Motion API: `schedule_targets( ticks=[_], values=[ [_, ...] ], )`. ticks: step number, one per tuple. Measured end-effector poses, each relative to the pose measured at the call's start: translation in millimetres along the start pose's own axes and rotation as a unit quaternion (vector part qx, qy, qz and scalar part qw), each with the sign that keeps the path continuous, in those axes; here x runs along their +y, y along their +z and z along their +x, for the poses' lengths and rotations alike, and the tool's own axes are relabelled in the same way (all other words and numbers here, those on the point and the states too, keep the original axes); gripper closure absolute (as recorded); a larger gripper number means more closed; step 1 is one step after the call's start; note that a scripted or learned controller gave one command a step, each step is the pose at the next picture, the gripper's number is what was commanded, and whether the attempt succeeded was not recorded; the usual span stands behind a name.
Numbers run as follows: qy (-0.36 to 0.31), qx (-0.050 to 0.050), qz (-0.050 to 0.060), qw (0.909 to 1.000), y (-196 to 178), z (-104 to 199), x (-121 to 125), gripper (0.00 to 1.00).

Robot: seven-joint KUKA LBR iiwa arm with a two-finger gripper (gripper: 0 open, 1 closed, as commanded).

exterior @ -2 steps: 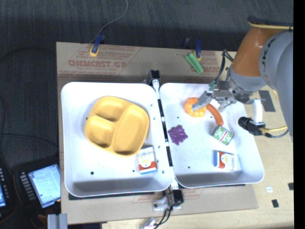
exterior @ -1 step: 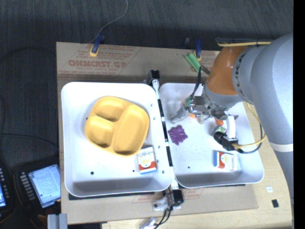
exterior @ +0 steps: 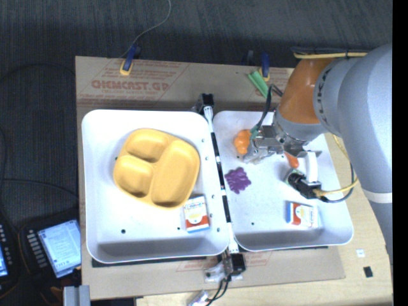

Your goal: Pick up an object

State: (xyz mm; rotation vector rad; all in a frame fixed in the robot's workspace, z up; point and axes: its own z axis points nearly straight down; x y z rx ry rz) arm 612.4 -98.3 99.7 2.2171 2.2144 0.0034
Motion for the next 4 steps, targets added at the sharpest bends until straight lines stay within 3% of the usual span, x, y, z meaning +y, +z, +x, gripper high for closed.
schedule_targets(
  ticks=[1, 2, 3, 4],
  values=[
    [0.000, 0.000, 0.000, 1.0000, 0.1, 0.1, 0.0, 0.00],
    [0.000, 0.000, 0.000, 1.0000, -10.0, -0.1, 0.2, 1.00],
    [0.000, 0.000, 0.000, 1.0000, -10.0, -0.1, 0.3, 0.00],
    [0.000, 0.000, 0.000, 1.0000, -19.9, -0.4, 0.5, 1.00]
  ],
)
